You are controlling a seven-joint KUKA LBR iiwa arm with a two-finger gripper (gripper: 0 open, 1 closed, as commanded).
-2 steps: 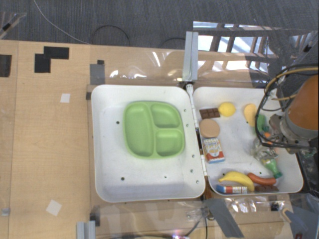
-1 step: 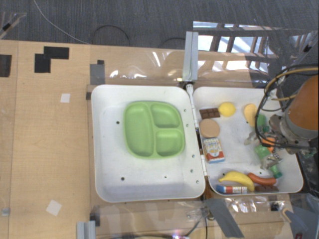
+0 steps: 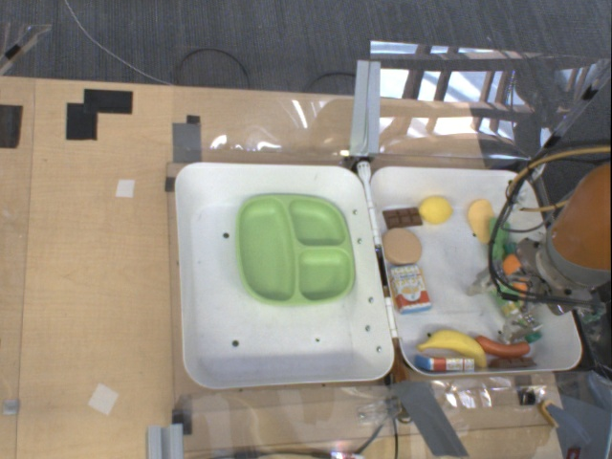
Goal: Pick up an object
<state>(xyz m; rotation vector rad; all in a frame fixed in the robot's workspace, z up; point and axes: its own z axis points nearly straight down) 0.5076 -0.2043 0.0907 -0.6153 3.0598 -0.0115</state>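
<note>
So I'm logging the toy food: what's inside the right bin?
The right bin holds a chocolate bar, lemon, round cookie, small carton, banana, sausage and a marker. The arm covers the bin's right side.

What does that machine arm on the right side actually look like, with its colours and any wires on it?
The grey robot arm has a rounded body with a broad orange band above its wrist. Black cables loop around it, alongside thinner green and yellowish wires. Its end effector looks like small grey metal hardware, too cluttered to make out in detail. No markings are legible.
</note>
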